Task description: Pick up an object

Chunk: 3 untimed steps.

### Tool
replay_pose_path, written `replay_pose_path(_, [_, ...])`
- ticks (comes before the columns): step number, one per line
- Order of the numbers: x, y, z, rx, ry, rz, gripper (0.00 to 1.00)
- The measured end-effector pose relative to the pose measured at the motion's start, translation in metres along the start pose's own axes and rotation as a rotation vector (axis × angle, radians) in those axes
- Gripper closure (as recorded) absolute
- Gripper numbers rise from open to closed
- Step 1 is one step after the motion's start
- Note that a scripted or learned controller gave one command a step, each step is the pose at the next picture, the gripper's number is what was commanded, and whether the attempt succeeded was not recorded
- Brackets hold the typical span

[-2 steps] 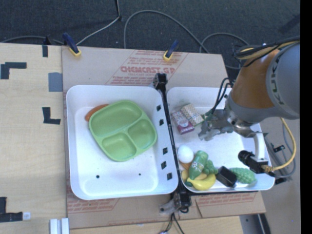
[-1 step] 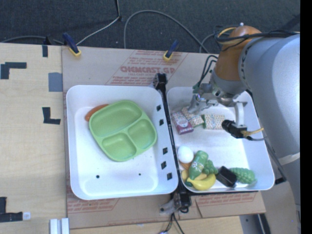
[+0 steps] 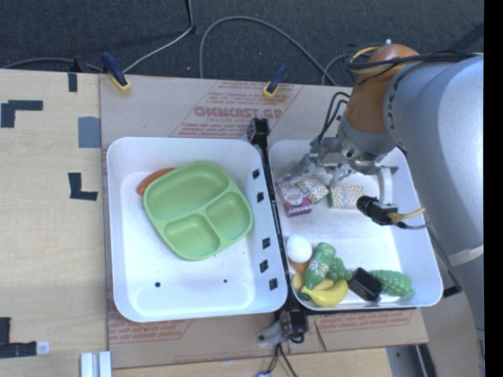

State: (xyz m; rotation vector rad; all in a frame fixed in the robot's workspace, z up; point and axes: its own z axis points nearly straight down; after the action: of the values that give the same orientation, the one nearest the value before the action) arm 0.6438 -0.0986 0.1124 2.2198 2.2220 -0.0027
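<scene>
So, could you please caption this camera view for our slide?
Two-finger gripper over small printed packets in right white bin; green divided plate left.

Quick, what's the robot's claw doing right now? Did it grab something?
Gripper: down in the right bin by the small packets; cannot be told whether it is open, closed or holding anything.

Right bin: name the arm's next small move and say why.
Probably a short straight descent. The gripper hangs over the small packets at the far end of the right bin, apart from the egg and banana at the near end, so the packets look like the closest target.
</scene>
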Motion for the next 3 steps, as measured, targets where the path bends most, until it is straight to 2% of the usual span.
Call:
replay_pose_path(1, [-0.038, -0.105, 0.026, 0.0, 0.0, 0.002, 0.0])
replay_pose_path(2, [0.005, -0.063, 0.026, -0.006, 0.001, -0.002, 0.0])
replay_pose_path(3, [-0.021, -0.15, 0.026, -0.003, -0.001, 0.003, 0.0])
